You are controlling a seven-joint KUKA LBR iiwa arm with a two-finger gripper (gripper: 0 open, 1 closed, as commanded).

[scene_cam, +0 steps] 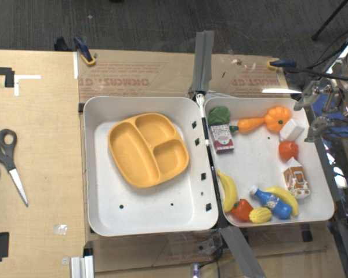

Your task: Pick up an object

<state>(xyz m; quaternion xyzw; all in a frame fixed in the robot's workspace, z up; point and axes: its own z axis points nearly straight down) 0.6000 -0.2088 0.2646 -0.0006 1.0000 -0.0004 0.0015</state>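
nearest you, along the front wall of the right bin (322, 216): a yellow banana (227, 191) lying lengthwise by the centre divider, a red pepper (240, 210) touching its lower end, a small yellow piece (260, 215) just beside that, then a blue bottle (274, 202) with a second banana (284, 197) lying against it. a small carton with red print (296, 181) sits a little back, near the right wall.

mid bin: a red tomato-like ball (287, 150), with a white block (291, 131) just behind it. on the divider side, a red and white box (221, 138) touching a green item (218, 116) at the back corner. an orange carrot (252, 124) runs toward an orange pumpkin (278, 118) at the far wall.

left bin (98, 213): a yellow divided plate (148, 149), three compartments, tilted in plan, roughly central.

scissors (10, 161) lie on the bench at your far left, well apart from both bins.

gripper (316, 106): you see it at the right bin's far right corner, over the rim, blurred among cables and metal. you cannot tell whether it is spread or closed; nothing is visibly between its parts.
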